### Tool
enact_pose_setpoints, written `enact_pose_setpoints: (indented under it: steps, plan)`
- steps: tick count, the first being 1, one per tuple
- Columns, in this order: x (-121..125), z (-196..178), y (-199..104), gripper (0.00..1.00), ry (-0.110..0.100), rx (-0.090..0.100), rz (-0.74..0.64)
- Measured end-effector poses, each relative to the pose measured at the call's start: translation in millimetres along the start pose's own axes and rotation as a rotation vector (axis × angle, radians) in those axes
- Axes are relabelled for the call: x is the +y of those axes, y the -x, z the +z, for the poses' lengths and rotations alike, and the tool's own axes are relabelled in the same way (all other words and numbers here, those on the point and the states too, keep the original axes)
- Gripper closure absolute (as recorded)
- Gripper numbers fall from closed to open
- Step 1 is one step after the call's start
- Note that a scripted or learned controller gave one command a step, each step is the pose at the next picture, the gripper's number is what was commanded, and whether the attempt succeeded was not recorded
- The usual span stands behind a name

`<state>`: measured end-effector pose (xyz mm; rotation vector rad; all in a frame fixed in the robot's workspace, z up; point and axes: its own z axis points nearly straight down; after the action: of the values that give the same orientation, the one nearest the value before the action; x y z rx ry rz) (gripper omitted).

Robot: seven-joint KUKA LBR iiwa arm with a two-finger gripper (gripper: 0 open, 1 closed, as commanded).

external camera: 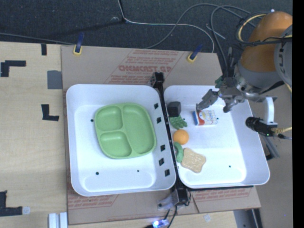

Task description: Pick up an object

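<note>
I had the jaws (pixel 217 103) spread wide and empty, poised over the small carton (pixel 205 118) for a grasp.

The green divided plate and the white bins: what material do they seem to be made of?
The green divided plate looks like molded plastic with a matte finish: one even pale green, with soft rounded ridges between its compartments. The two white bins also look like plastic, smooth and slightly glossy, with rounded corners and thin rims. The view cannot confirm either material.
</note>
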<state>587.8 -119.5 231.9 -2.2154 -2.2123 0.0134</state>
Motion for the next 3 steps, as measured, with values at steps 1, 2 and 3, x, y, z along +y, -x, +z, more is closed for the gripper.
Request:
enact_pose_setpoints:
  steps: [1, 2, 3]
  plan:
    - [2, -7, 0, 0.00, 0.012, -0.001, -0.003]
    - [-3, 42, -8, 0.00, 0.007, -0.001, -0.002]
    - [1, 87, -10, 0.00, 0.008, -0.002, -0.003]
